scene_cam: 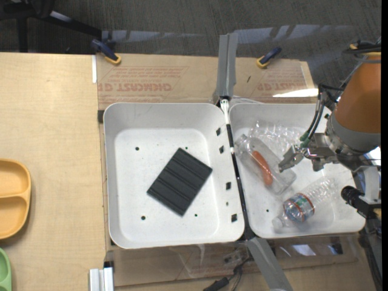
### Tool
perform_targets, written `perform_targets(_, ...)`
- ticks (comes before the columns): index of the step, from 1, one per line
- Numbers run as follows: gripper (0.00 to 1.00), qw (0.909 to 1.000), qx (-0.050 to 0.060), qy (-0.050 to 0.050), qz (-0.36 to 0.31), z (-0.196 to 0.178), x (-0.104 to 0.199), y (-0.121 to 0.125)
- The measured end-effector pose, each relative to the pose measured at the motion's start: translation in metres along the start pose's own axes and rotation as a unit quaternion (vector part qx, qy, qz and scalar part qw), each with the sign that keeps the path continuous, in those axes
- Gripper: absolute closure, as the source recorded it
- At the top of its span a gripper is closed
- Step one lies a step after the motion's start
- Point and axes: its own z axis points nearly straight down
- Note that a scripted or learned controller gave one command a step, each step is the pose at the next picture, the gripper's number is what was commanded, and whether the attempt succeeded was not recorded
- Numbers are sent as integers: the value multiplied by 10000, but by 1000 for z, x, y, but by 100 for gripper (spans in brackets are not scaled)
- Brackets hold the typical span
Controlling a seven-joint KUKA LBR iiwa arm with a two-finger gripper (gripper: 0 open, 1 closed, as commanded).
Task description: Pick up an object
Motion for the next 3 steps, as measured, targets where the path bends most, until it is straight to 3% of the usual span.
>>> perform_targets(1, 0, 9983, -270, -8, 525, 84, 0, 67)
perform_targets(2, 100, 9982, -258, 4, 533, 75, 0, 67)
perform_targets(3, 0, 9982, -258, 1, 533, 75, 0, 67)
